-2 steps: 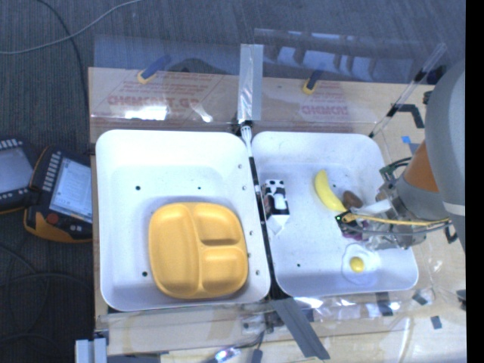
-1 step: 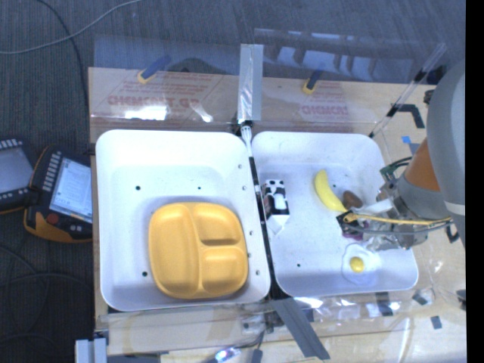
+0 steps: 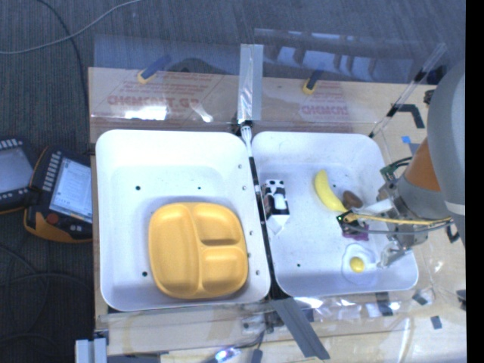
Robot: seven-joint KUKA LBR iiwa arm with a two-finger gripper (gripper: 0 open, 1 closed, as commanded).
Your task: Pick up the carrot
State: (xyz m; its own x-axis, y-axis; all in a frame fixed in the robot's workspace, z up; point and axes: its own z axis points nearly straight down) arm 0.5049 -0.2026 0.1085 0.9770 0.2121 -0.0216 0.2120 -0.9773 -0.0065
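My gripper (image 3: 393, 252) hangs over the near right part of the right bin (image 3: 302, 274), with the grey arm and its orange band rising behind it at the right edge. Just left of the gripper lies a white toy fried egg (image 3: 357, 263) with a yellow yolk. A small purple thing (image 3: 355, 234) sits a little farther back, partly covered by the robot's own fittings. A yellow banana (image 3: 327, 191) lies in the middle of this bin, with a small brown thing (image 3: 352, 199) at its right side.
The left bin (image 3: 121, 172) holds a yellow compartment tray (image 3: 198, 249). A small black and white thing (image 3: 277, 199) sits at the right bin's left wall. A handheld control unit (image 3: 60, 195) lies on the floor to the left of the bench.
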